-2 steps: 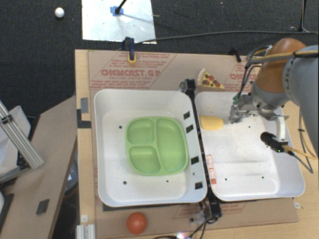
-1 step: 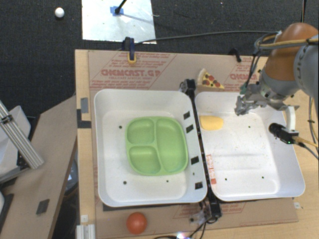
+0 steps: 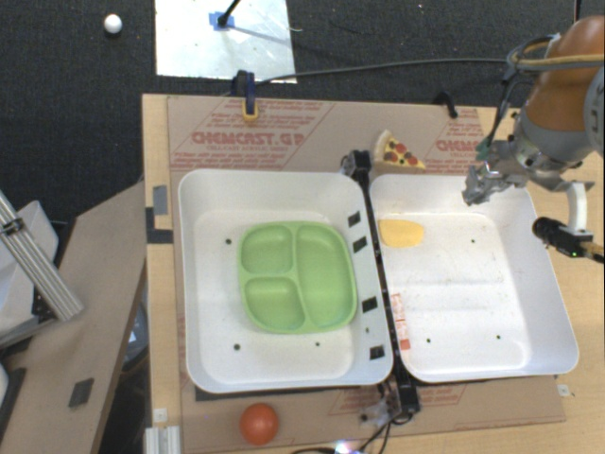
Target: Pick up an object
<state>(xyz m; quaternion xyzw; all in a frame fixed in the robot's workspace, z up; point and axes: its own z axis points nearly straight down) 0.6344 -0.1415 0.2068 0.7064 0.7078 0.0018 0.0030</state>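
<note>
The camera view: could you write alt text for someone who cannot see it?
A grey and orange robot arm's gripper hangs over the right bin, which holds a flat yellow piece. The left bin holds a green divided tray; a toy pizza slice and an orange ball lie outside them.

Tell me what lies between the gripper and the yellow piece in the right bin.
In the camera view, bare white bin floor separates the gripper from the yellow piece; nothing sits on that stretch.
</note>
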